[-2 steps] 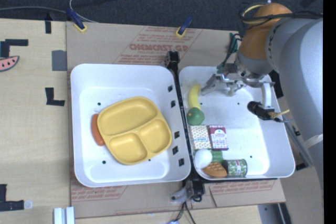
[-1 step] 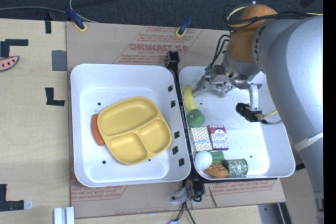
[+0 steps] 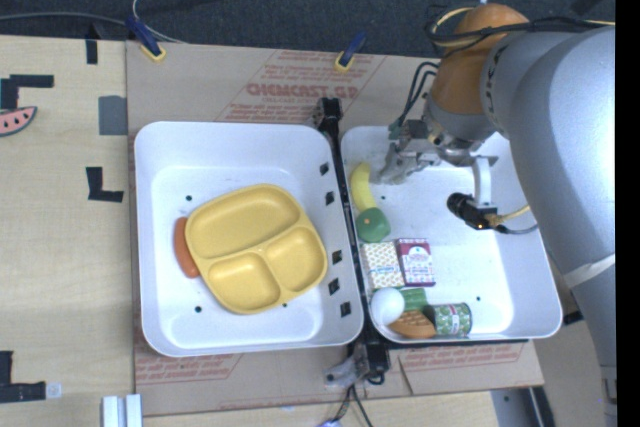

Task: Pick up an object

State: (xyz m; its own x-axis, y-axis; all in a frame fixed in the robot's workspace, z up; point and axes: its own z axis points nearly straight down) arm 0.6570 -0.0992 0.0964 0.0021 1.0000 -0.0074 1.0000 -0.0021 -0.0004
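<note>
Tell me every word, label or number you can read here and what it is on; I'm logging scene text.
Red stencilled lettering on the cardboard sheet behind the bins: too blurred to read for certain.
Print on the small pink box: too small.
Label on the green can: too small.
Patterned packet: nothing legible.

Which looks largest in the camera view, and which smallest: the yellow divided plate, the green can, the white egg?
1. Yellow divided plate, by far the largest.
2. Green can and white egg look about alike; the can is partly hidden by neighbouring items, so I do not rank them.
</note>
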